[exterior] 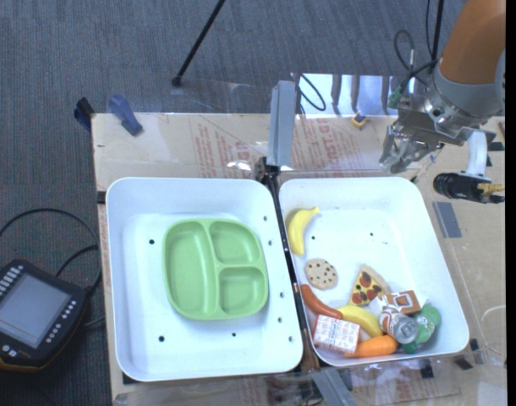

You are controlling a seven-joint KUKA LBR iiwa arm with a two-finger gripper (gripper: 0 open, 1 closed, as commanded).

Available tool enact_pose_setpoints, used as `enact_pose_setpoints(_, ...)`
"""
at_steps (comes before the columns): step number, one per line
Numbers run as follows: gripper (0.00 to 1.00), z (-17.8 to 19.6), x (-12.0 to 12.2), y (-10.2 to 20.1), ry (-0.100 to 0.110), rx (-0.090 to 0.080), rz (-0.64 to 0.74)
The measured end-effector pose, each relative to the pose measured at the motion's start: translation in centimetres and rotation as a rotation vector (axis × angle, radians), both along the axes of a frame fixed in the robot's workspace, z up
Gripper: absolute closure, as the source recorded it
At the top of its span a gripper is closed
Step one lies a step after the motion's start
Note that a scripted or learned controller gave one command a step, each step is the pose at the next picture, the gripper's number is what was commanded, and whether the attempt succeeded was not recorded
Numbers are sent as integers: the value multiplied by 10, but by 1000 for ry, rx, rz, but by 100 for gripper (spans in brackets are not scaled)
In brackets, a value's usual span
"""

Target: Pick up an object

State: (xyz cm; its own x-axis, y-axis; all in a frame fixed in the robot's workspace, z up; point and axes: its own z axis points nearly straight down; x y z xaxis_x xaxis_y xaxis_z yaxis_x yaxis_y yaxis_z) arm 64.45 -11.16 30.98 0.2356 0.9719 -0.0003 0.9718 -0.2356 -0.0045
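Camera view: the gripper (408, 153) hangs above the right bin's (427, 205) far rim; whether it is spread or closed cannot be told. The banana (300, 227), lying clear, down-left of it, looks easiest: descend centred, across its width.

bins (129, 227): smooth white plastic, faint sheen
plate (216, 269): pale green plastic, smooth, matt
bench (190, 142): brown cardboard-like sheet, printed red, dull
floor (89, 41): grey carpet, rough ribbed weave
banana (300, 225): yellow plastic, slightly glossy
cookie (321, 273): matt, speckled
arm (474, 36): glossy orange band over smooth grey casing
gripper (408, 157): bare metal, dull shine
pendant (30, 311): dark plastic, glossy screen
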Motion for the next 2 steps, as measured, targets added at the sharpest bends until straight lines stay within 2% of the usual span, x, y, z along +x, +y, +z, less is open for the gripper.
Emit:
enact_pose_setpoints(1,100,-37,-1,121,0,0,145)
enact_pose_setpoints(2,100,-50,-1,154,0,1,288)
